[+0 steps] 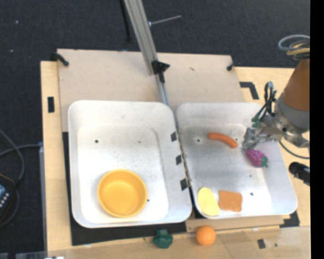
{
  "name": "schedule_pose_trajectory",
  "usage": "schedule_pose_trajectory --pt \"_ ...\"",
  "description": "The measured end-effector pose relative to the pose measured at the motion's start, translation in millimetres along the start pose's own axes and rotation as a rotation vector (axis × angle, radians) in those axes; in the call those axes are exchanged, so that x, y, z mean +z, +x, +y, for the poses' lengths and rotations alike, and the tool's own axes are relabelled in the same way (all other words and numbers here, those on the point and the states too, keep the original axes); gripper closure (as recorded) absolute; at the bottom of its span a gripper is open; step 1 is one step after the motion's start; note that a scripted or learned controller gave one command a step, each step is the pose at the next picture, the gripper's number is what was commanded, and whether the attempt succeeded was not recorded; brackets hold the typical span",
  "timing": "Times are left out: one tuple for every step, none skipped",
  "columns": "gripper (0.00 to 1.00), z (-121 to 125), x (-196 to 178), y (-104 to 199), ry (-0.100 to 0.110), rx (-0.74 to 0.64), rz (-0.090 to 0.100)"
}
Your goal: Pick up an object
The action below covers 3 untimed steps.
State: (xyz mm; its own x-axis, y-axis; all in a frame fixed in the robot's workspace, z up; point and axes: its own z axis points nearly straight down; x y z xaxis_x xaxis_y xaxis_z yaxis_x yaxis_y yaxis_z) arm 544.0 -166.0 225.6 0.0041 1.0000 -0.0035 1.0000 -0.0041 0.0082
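The right bin (pixel 205 166) holds an orange sausage-shaped piece (pixel 222 139), a purple bunch of grapes (pixel 256 157) with a green tip, a pale yellow oval piece (pixel 207 200) and an orange slab (pixel 230 200). My gripper (pixel 250 140) hangs low at the bin's right side, just above the grapes and right of the sausage piece. Nothing shows between its fingers. A yellow bowl (pixel 122 192) sits in the left bin (pixel 119 134), near its front.
An orange ball (pixel 205 235) and a small green object (pixel 162 239) lie on the bench in front of the bins. A slanted metal rail (pixel 146 42) runs from the top toward the gap between the bins. Cables sit at the right.
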Motion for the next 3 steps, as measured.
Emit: schedule_pose_trajectory --pt "1.0 1 -25 -2 0.006 -0.007 0.002" --pt "1.0 8 -15 55 0.005 -0.011 0.004" --pt "1.0 17 -22 112 0.006 -0.006 0.003"
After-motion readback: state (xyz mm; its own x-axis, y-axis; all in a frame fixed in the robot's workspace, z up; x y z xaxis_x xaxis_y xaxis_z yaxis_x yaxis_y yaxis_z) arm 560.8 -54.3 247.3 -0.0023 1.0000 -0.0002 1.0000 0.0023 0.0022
